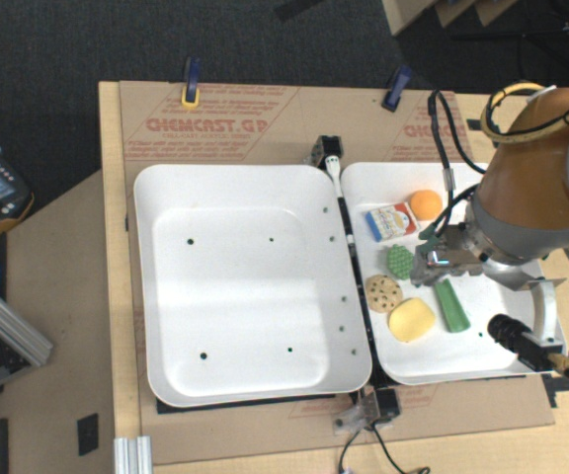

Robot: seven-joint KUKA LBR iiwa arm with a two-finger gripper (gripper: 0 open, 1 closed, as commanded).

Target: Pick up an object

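Observation:
The right bin (403,368) holds several small objects: an orange ball (425,204) at the back, a red, white and blue carton (390,221), a round green textured piece (399,261), a speckled cookie (382,290), a yellow block (411,319) and a long green stick (451,305). My gripper (437,261) hangs low over the middle of this bin, just right of the green textured piece and above the top end of the green stick. The wrist hides its fingertips, and I see nothing held.
The left bin (166,205) lies beside the right one, with a black divider rail (349,255) between them. The arm's orange band and grey body (536,191) cover the right bin's right side. Cables (443,126) run down from the back.

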